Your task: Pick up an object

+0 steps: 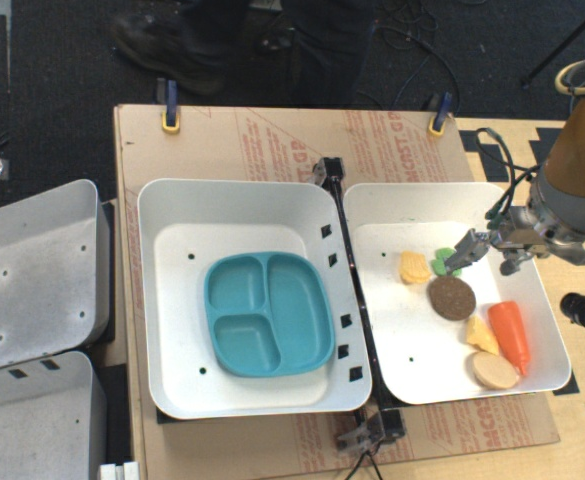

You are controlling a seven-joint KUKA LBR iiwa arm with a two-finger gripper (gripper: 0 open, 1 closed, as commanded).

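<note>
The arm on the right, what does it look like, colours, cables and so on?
The arm is grey with a broad orange band above the wrist. Its lower end carries grey metal parts and a dark, slim two-finger gripper. A black cable loops out from the wrist, and a beige ring sits at the top of the orange band. No markings are legible.

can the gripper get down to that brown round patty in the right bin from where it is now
Probably yes. The gripper hovers just above the brown patty, whose top is uncovered. The green piece and yellow piece lie close beside it, so a bump is possible.
</note>
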